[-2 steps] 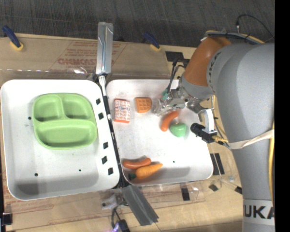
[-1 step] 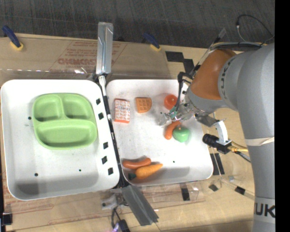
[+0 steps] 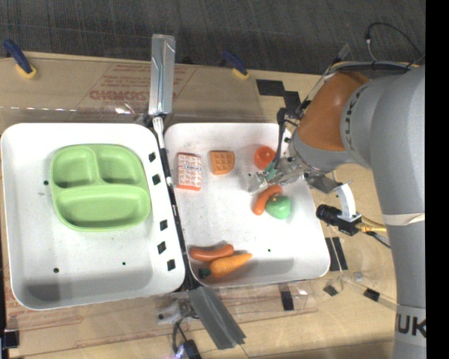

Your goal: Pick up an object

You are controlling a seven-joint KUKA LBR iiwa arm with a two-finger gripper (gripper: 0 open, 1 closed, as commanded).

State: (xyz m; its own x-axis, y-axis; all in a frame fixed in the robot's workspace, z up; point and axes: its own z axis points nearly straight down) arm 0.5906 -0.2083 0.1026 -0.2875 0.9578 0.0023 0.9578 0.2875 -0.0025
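My gripper [image 3: 272,173] reaches into the right bin [image 3: 232,223] from the right, low over its right side. It sits just below a small orange-red ball [image 3: 263,155] and just above an orange piece with a green end [image 3: 274,203]. Further left lie a waffle-like orange square [image 3: 221,161] and a pink and white packet [image 3: 188,170]. A sausage [image 3: 209,252] and a carrot [image 3: 229,262] rest along the bin's front edge.
The left bin [image 3: 30,223] holds a green divided plate [image 3: 99,185]. A ridge with black clips [image 3: 165,200] separates the two bins. The grey arm with its orange band [image 3: 325,118] covers the right bin's right rim.
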